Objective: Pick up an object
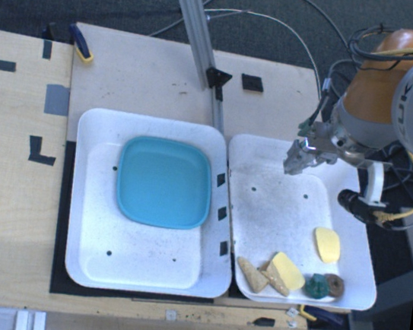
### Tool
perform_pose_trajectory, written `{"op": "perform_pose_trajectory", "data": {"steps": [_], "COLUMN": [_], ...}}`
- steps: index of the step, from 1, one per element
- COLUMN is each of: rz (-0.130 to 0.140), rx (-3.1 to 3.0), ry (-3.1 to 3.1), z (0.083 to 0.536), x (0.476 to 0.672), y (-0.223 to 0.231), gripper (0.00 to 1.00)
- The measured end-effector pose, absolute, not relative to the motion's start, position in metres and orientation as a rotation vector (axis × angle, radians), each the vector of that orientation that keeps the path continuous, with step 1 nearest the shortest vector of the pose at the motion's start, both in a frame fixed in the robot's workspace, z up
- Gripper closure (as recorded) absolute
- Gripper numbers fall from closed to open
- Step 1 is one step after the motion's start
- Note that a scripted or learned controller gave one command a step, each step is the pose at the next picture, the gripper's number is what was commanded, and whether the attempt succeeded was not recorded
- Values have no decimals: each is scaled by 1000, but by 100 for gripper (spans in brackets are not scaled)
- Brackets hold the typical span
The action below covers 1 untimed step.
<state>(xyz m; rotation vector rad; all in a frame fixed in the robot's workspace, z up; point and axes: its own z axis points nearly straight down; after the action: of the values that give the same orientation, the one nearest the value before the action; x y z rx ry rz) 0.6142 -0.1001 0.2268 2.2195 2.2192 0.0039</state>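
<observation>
My gripper (pixel 297 161) hangs over the far part of the right bin (pixel 262 207), well away from the objects. Along that bin's near edge lie several small items: a tan bread-like piece (pixel 253 276), a yellow wedge (pixel 286 271), a green object (pixel 317 287) and a brown ring (pixel 335 285). A pale yellow piece (pixel 326 244) lies a little farther back on the right side. Nothing shows between the fingers.
The left bin (pixel 85 257) holds a blue square plate (pixel 164 182). A slanted metal pole (pixel 202 37) rises behind the bins. Cables loop behind the arm at the upper right. A blue and yellow clamp (pixel 81 43) sits at the bench's far left corner.
</observation>
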Motion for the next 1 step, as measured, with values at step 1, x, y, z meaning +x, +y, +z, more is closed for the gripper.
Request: {"op": "perform_pose_trajectory", "data": {"steps": [1], "rz": [3], "rx": [2220], "ry": [2220], "z": [260], "x": [615], "y": [-100], "gripper": [100]}}
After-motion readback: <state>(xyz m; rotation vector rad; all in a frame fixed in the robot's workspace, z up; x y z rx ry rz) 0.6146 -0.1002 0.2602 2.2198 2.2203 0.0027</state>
